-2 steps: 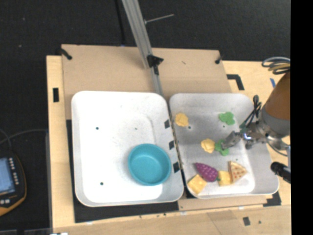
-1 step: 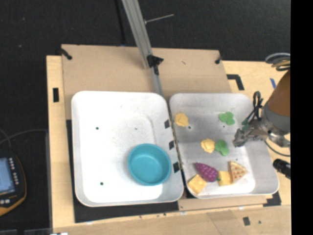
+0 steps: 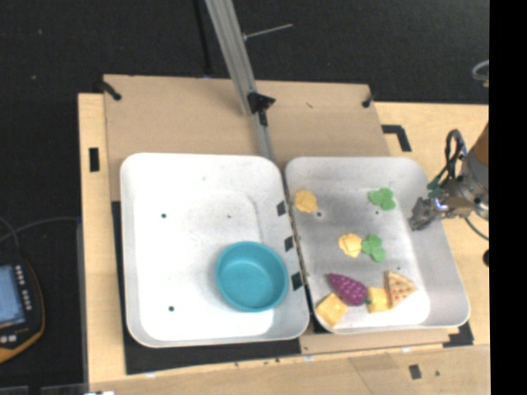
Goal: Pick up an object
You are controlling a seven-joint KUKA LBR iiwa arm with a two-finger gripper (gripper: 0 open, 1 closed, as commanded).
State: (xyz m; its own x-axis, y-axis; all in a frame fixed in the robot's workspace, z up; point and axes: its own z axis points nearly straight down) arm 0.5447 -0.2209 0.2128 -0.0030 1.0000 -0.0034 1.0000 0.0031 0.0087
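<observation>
Nearest you, along the lower edge of the right bin (image 3: 440, 257), sits a tight cluster: a yellow block (image 3: 332, 309), a purple grape bunch (image 3: 348, 289), a small yellow piece (image 3: 377, 299) and a pizza slice (image 3: 400, 287). The grape bunch touches the block, and the small piece lies against the slice. Any of these could be the object to pick up, but you should expect trouble here: a descent onto one piece would likely nudge its neighbour or pinch two at once.

Across the divider, the blue bowl (image 3: 251, 276) rests in the lower right part of the left bin (image 3: 165, 188), well apart from everything else.

Further up, in the middle of the right bin, a yellow toy (image 3: 350, 243) lies just beside a green one (image 3: 374, 248), so the same crowding risk applies. Beyond them a yellow lump (image 3: 305, 202) sits near the divider wall, which could block a finger, and a green leaf piece (image 3: 381, 197) lies alone toward the upper right.

At the right of the frame the gripper (image 3: 423, 213) hangs over the bin's right rim, with nothing seen in it; you cannot tell how far it is spread. From there it is near the green leaf piece, and a drop straight down would likely strike the rim rather than any toy.
</observation>
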